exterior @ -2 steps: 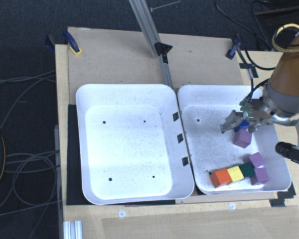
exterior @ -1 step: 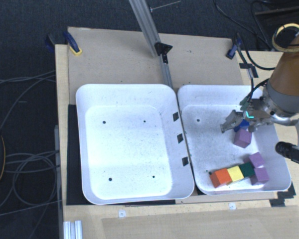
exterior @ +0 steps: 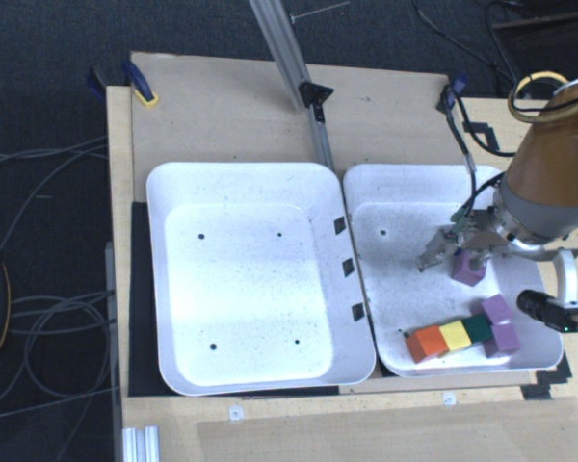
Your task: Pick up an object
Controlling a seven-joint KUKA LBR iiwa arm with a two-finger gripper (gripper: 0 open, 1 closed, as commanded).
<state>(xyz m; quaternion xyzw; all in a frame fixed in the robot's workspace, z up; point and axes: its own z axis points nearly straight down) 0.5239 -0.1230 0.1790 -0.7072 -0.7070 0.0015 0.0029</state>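
Gripper (exterior: 459,250) low in right shallow white plastic bin (exterior: 385,340) | jaws: cannot tell | small purple block (exterior: 469,269) just below fingertips, contact unclear | orange-yellow-green-purple block row (exterior: 462,336) near front wall

The arm (exterior: 549,176) enters from three o'clock as a fat rounded body, its upper part a wide orange band shading to brown, its lower part pale grey. A yellow-ringed cable (exterior: 535,87) loops at its twelve o'clock side. Thin dark cables run down toward nine o'clock to the gripper (exterior: 443,251), a small grey metal piece with slim fingers.
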